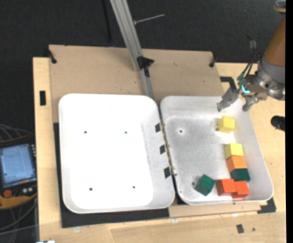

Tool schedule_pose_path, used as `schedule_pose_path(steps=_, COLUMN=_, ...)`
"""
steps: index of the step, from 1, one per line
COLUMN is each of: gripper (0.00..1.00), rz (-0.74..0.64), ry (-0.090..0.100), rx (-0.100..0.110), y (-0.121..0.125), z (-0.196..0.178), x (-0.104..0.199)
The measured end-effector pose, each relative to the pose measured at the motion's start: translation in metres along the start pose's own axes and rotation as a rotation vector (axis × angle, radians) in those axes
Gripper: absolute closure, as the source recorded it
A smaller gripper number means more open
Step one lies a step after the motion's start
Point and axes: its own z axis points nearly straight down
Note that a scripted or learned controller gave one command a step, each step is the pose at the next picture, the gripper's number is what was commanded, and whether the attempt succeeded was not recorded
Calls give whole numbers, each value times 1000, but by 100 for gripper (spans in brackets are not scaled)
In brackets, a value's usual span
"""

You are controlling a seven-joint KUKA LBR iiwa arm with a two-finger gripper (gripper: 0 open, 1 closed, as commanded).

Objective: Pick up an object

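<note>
We can't read any text; the handheld screen (15, 165) left of the left bin (111, 151) glows, its content too blurred.

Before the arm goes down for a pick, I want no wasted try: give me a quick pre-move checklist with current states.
1. hand open: ok, fingers spread.
2. Nothing between the fingers: ok.
3. Target free-standing: ok, lone yellow cube sits apart from the others.
4. hand over target: not ok, it hangs above the right bin far rim, short of the cube.
5. Stacked blocks along the right wall close together: not ok for a clean grasp.
6. Cube's height under hand: cannot tell.
</note>
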Motion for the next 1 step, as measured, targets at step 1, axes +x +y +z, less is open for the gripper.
schedule_pose_path(steps=1, gripper=0, rz=-3, ry=-4, rx=-4, y=1, z=-3, x=0)
